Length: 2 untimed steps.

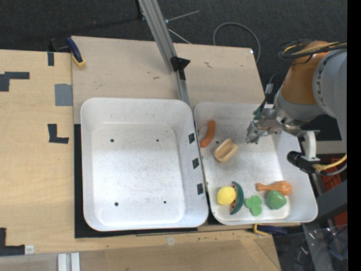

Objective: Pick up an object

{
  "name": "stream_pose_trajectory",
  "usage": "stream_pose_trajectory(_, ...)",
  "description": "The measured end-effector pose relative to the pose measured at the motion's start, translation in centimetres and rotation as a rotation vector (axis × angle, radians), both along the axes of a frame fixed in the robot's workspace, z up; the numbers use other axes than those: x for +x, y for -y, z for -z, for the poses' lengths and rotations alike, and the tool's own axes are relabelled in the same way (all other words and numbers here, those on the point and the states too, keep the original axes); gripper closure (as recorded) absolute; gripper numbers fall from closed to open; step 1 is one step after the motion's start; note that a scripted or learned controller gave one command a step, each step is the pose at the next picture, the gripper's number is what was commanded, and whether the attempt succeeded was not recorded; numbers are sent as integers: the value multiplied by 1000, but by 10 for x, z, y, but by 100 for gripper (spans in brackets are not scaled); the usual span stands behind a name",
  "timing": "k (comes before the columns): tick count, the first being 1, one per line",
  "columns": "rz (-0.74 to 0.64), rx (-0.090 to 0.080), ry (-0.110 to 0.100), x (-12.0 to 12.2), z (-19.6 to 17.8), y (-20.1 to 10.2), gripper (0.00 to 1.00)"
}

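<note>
Now hot dog (207, 133) lies lengthwise, top tilted right, w/ pincer (253, 135) nearby.

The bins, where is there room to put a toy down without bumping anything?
The left bin has the most bare floor, wall to wall. In the right bin, a free patch lies mid-floor, between the bread roll and the lemon. Its near edge is crowded: lemon, green toys, orange drumstick. The gripper hangs by the roll.

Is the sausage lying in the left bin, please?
No, the sausage lies in the right bin, near its left wall, beside the bread roll.
</note>
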State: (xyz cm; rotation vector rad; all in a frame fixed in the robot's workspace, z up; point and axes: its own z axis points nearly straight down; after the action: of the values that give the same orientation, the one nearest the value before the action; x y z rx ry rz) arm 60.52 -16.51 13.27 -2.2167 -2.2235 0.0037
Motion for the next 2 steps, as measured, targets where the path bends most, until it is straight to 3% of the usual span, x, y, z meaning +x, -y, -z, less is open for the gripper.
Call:
stream_pose_trajectory(1, 2, -1, 8, 9, -55, 6, 100)
stream_pose_trajectory(2, 2, -1, 8, 2, -113, 10, 100)
